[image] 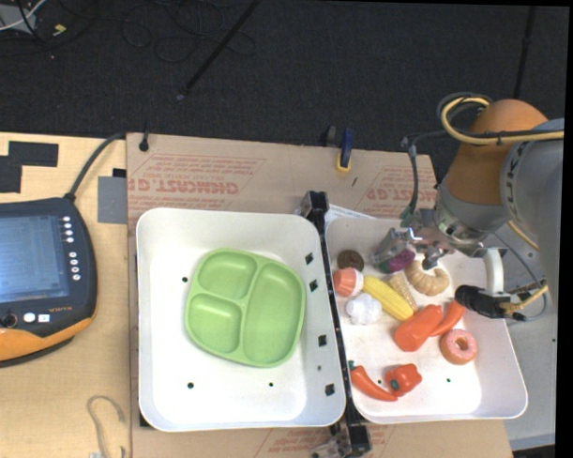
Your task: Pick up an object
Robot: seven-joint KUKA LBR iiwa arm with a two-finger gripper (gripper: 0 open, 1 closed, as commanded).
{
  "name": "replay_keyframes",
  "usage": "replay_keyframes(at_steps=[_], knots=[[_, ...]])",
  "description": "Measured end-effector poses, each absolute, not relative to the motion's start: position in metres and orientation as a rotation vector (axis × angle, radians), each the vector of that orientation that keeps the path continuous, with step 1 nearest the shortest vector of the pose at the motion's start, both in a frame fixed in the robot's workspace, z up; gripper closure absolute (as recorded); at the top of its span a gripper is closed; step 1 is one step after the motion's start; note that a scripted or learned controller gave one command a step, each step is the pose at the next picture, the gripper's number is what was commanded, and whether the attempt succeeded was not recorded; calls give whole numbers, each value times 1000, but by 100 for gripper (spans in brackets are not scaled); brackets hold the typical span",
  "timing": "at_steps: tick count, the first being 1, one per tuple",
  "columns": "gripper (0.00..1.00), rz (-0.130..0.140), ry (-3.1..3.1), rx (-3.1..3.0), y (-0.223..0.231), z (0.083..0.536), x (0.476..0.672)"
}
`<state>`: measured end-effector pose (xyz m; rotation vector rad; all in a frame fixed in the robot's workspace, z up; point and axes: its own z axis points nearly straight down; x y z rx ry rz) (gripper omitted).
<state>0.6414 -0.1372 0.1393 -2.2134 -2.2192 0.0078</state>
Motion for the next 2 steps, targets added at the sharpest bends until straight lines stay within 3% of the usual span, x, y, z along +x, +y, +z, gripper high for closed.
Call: replay_keyframes(at_steps=[1,2], knots=[[0,6,-2223,-2212,-133,86,641],[100,5,-2221,-2214,-134,99,641]])
